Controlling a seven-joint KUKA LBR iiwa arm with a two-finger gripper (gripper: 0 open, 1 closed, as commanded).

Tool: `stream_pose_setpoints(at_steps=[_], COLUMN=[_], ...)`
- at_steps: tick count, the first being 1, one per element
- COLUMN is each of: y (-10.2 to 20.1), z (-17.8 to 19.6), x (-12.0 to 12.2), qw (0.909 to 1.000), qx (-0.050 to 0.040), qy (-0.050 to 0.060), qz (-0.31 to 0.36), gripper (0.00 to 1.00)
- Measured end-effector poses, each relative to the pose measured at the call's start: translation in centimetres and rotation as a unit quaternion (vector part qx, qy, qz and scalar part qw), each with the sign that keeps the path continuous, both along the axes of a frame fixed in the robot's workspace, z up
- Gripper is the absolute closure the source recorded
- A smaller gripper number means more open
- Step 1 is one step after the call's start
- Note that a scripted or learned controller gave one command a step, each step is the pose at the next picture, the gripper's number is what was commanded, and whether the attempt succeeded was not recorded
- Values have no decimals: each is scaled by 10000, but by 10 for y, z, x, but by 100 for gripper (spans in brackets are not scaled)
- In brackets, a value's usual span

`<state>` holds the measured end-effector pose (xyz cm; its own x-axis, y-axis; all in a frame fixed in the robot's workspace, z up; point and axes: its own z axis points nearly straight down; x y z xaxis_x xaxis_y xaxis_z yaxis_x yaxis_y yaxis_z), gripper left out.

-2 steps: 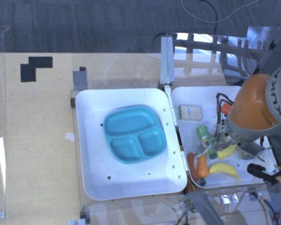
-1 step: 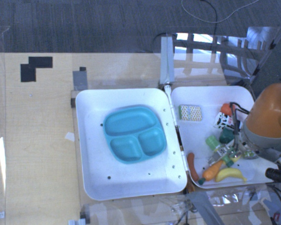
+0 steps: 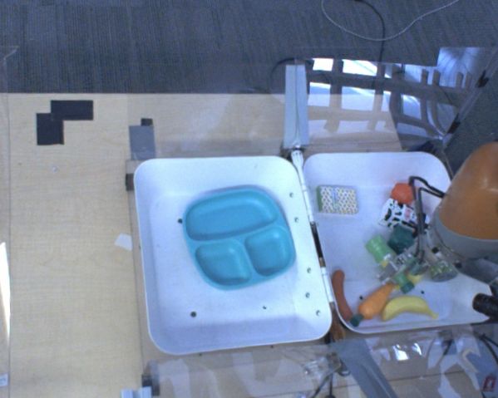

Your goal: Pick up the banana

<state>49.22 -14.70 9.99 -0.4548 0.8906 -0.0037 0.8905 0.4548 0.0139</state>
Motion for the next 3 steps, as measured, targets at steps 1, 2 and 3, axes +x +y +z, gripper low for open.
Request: stream_pose_setpoints(at_steps=[1, 2, 3], y=[87, 87, 116], z=[84, 84, 150], x=[31, 31, -5], qw=[9999, 9999, 9941], qx=[-12, -12, -7], qy=[63, 64, 70], qz=[-141, -143, -1083], gripper=[100, 0, 0])
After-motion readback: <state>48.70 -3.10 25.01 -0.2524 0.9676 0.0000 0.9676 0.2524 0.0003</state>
